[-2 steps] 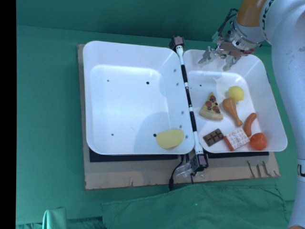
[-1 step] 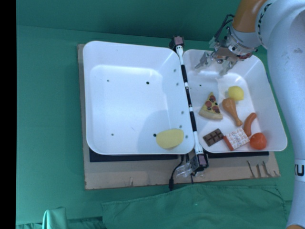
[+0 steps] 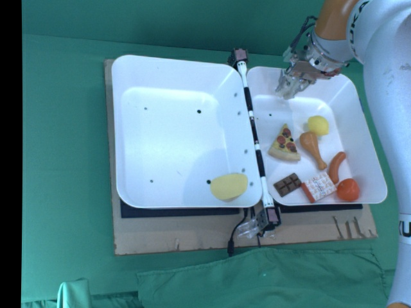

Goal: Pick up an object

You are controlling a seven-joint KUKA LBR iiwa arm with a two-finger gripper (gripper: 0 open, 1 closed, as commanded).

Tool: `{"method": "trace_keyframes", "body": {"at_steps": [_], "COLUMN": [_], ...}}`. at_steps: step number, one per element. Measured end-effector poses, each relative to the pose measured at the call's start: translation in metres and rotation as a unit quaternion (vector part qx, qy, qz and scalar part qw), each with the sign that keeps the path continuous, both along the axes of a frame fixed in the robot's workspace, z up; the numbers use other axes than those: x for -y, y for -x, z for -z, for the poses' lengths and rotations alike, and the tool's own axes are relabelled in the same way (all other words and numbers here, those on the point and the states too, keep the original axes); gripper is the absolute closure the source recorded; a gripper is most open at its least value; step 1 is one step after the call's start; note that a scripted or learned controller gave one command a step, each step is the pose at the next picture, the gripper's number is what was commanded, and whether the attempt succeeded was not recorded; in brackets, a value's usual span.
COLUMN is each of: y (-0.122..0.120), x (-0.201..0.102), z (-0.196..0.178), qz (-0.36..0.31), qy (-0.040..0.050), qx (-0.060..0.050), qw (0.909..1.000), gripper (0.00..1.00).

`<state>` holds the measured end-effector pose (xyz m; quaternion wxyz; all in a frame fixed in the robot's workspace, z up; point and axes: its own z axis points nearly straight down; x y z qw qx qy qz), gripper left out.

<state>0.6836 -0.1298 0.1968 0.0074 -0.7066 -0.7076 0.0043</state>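
Right, I have the gripper [image 3: 288, 88] hanging over the far end of the right bin [image 3: 369, 143]; whether its claw is apart, I cannot tell. I'd target the pizza slice [image 3: 284, 144], lying nearer, clear of the drumstick [image 3: 313, 149].
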Motion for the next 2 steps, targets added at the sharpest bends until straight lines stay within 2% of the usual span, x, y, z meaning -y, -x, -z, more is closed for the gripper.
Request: {"method": "trace_keyframes", "body": {"at_steps": [1, 2], "y": [0.002, -0.005], "x": [0.003, -0.004], "z": [-0.067, -0.129], "qz": [0.002, 0.002], "qy": [0.0039, 0.0039], "qx": [0.015, 0.015], "qw": [0.9999, 0.9999], "gripper": [1.0, 1.0]}}
